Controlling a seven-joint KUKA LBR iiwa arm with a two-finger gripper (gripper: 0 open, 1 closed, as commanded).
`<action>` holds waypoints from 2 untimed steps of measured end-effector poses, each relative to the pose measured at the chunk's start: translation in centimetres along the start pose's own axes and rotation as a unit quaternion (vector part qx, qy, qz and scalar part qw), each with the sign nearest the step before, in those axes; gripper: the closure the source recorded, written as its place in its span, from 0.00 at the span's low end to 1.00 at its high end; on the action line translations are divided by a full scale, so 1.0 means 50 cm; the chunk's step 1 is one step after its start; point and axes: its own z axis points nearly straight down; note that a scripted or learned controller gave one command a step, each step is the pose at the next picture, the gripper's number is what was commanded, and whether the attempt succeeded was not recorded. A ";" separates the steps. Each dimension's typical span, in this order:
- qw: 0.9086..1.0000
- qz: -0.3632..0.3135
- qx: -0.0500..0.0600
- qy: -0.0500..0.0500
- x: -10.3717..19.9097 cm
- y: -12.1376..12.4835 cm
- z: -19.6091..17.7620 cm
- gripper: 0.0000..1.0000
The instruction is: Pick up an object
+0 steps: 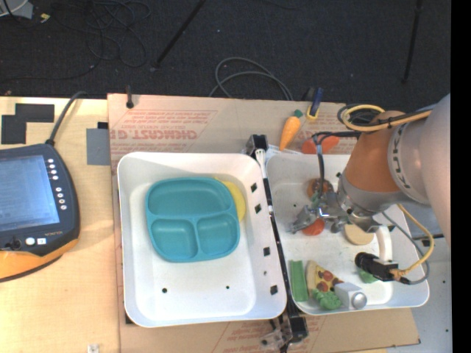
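Observation:
My gripper (pixel 303 218) is low in the right bin (pixel 412 294), near its left wall, on the grey arm that reaches in from the right. A small red object (pixel 315 228) lies right beside the gripper tip, touching or nearly touching it. A beige round piece (pixel 358 234) sits just right of that, under the wrist. A small brown and green item (pixel 319 190) lies a little beyond the gripper. Along the bin's near edge are a green block (pixel 296 278), a pizza slice toy (pixel 322 276), a green toy (pixel 324 298) and a grey cylinder (pixel 352 298).
The left bin (pixel 140 285) holds a teal divided plate (pixel 193 218) lying over a yellow object (pixel 237 197). A toy carrot (pixel 291 129) and an orange-red piece (pixel 324 144) lie on the cardboard behind the right bin. A tablet (pixel 29 197) rests at far left.

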 end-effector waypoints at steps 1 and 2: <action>1.000 0.000 -0.001 0.000 -0.002 0.003 -0.021 1.00; 1.000 -0.003 -0.006 0.000 0.113 0.043 -0.213 1.00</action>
